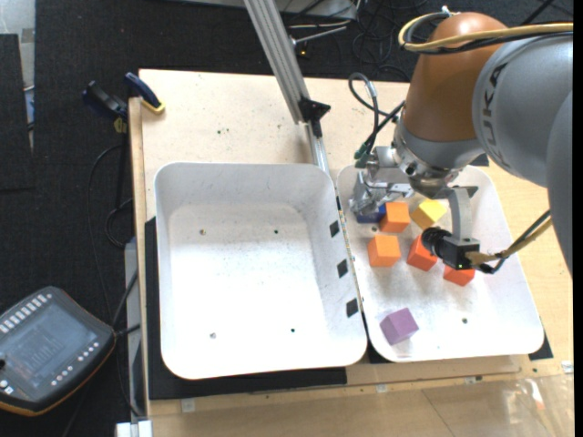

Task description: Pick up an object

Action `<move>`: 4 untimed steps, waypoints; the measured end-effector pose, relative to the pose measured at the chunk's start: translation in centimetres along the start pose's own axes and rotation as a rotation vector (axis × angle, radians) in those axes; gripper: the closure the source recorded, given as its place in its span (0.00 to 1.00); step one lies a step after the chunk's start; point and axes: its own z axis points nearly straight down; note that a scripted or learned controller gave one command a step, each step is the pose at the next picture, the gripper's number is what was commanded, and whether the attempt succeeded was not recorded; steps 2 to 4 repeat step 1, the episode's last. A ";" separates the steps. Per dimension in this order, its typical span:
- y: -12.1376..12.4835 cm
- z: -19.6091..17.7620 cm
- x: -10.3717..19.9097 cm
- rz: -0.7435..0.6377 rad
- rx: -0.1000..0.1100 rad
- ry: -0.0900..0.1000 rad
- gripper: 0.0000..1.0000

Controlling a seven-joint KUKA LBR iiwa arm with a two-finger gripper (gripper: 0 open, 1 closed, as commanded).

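My gripper hangs low over the far left part of the right bin, under the grey arm with its orange band. A small blue piece lies right beneath it, partly hidden. Just to the right sit an orange cube and a yellow block. In front of them lie another orange cube, a red-orange block and a red block. A purple cube rests alone near the bin's front. I see nothing held in the gripper.
The left bin stands beside the right one, their rims touching. A slanted metal bar runs down to the bins' far junction. A black cable plug hangs off the arm over the red blocks. A pendant lies off the bench at front left.
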 end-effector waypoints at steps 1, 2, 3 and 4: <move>1.3 1.2 4.5 0.001 0.000 0.000 1.00; 1.3 1.2 4.5 0.001 0.000 0.000 1.00; 1.3 1.2 4.5 0.001 0.000 0.000 1.00; 1.3 1.2 4.5 0.001 0.000 0.000 1.00</move>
